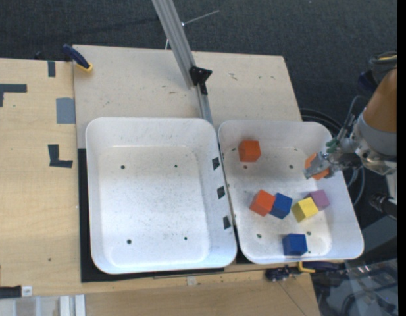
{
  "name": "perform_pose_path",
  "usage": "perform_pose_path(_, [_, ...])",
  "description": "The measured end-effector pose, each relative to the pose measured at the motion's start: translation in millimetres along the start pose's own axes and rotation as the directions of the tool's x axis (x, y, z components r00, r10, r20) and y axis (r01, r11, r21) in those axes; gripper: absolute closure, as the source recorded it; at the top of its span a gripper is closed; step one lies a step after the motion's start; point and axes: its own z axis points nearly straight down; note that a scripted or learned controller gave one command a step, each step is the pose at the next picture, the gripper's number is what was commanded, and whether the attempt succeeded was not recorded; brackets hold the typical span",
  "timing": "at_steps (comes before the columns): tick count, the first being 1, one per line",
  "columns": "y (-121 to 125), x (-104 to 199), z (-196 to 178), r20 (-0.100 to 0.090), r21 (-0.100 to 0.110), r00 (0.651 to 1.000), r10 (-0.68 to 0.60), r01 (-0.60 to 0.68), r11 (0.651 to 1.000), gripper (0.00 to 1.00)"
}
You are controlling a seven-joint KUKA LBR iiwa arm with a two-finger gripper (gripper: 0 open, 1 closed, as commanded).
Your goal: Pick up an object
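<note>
**A:** Dark carpet surrounds a pale wooden bench (176, 91) patched with grey tape, two shallow white bins side by side on it, a metal pole slanting across from above. Where is the arm?

**B:** At the right edge of the camera view. The gripper (319, 166) hangs over the right rim of the right bin (268, 133), the orange-banded wrist behind it. A small orange piece (312, 160) sits right at the fingertips, touching them or very close.

**A:** Held?

**B:** Cannot say. The fingers blur into that orange piece, so whether they are spread, pressed together or pinching it is not readable. No lift can be claimed.

**A:** And moving outward from there?

**B:** Below and just left of the gripper, a purple cube (320, 199) touches a yellow cube (306, 209). Further left, a blue cube (281, 205) presses against a red-orange cube (261, 202). A second blue cube (294, 243) lies alone near the front wall, and an orange cube (249, 151) sits apart near the top left of that bin. The left bin (97, 176) carries only dark specks.

**A:** So how far along is the pick?

**B:** By my reading, the approach looks made and the grasp is unconfirmed. Every cube rests on the bin floor; securing one and raising it clear remains.
</note>
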Motion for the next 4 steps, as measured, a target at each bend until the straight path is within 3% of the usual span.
perform_pose_path(1, [1,0,-35,-0.001,0.001,1.000,-0.001,0.001,1.000,1.00])
perform_pose_path(4, [65,143,-42,-0.004,0.003,1.000,-0.007,0.007,1.000,1.00])
